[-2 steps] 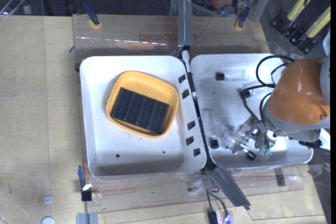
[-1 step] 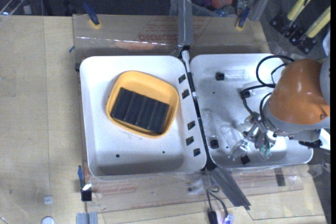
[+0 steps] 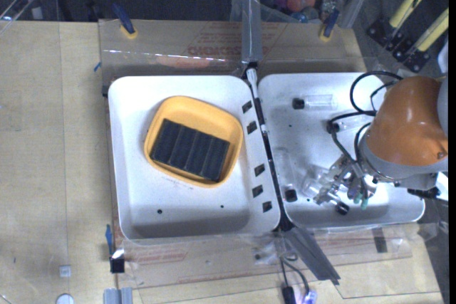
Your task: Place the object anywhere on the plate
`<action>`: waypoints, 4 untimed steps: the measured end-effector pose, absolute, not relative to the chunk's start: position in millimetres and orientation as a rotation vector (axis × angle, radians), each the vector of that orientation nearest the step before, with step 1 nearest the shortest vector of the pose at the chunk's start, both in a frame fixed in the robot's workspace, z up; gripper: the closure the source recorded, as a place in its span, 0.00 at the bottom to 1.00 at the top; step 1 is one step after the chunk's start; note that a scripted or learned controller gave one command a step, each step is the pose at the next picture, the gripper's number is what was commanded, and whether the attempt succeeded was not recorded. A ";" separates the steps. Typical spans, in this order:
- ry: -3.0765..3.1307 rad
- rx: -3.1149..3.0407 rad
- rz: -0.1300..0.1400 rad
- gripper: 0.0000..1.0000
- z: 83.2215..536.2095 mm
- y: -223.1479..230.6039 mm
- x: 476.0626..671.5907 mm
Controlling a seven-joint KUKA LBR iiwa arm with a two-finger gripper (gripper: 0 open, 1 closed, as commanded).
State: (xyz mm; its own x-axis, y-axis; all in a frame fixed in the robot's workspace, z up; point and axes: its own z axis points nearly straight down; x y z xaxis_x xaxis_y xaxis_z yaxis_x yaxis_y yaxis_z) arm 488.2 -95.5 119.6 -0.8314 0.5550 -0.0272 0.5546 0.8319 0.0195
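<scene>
already, on the left, the left bin (image 3: 128,153) bears a yellow plate (image 3: 160,117), and a dark ribbed block (image 3: 192,149) lies flat across the plate's middle, inside its rim. if that block is the object the task means, then by the look of things the placing is done and little is left but for the arm to clear off.

past the divider (image 3: 258,139) between the two bins, the right bin (image 3: 313,132) holds a small clear tube (image 3: 313,103) near its far wall and a tiny dark bit (image 3: 290,194) close to the divider.

further right, the arm (image 3: 406,124) with its orange band hangs low over the near part of the right bin, well apart from the plate. the gripper (image 3: 335,190) is a blur of clear and shiny parts just above the bin floor; whether it is wide or narrow i cannot tell, and nothing can be made out in its grasp. it may be that some small clear thing lies under it, but the view is too poor to say.
</scene>
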 end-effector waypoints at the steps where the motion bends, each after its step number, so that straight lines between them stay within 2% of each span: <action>1: 2.976 0.902 0.017 0.00 119.6 -95.5 488.2; 2: 2.969 0.905 0.021 1.00 129.9 -95.4 489.9; 3: 3.035 0.799 0.001 1.00 176.3 -157.1 480.0; 4: 3.035 0.799 0.001 0.00 176.3 -157.2 480.0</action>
State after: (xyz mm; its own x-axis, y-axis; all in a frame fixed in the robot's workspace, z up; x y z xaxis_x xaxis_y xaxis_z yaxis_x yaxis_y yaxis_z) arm 480.0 -157.2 176.3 -0.8703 0.4925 -0.0030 0.4925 0.8703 0.0016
